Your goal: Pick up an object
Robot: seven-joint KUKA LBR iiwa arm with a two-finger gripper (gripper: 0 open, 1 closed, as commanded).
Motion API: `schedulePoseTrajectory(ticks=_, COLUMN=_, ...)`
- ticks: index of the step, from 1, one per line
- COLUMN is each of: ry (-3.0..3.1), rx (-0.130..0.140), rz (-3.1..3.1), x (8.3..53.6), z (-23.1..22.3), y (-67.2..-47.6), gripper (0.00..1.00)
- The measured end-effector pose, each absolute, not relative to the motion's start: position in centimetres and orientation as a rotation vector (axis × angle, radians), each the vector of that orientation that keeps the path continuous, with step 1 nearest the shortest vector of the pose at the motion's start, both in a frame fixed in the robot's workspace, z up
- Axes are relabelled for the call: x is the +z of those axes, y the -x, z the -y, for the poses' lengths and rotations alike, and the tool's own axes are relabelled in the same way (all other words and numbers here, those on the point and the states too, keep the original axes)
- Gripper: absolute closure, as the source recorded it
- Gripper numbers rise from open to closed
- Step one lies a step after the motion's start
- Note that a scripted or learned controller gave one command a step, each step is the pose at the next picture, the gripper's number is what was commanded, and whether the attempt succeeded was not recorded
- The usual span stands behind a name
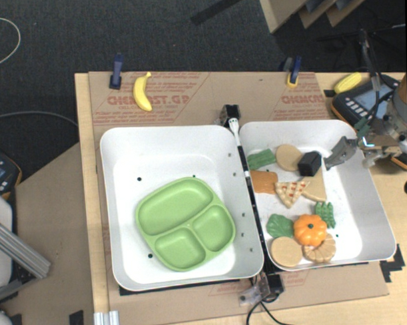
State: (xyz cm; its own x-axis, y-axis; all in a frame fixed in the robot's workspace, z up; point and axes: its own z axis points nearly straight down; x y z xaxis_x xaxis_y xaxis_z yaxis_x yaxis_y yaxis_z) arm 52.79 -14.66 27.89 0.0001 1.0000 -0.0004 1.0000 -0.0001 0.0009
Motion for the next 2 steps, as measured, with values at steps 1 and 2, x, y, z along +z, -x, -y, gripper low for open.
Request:
schedulePoseTrajectory(ticks=1, ry=-2.231, rx=-0.011, rz=-2.227, x=12.6, z=17.0, y=-55.4, gripper=0.0)
schedulePoseTrajectory(ticks=2, ry=-2.208, rx=0.009, rz=-2.223, x=8.5, z=12.6, y=-62.3, gripper=0.0)
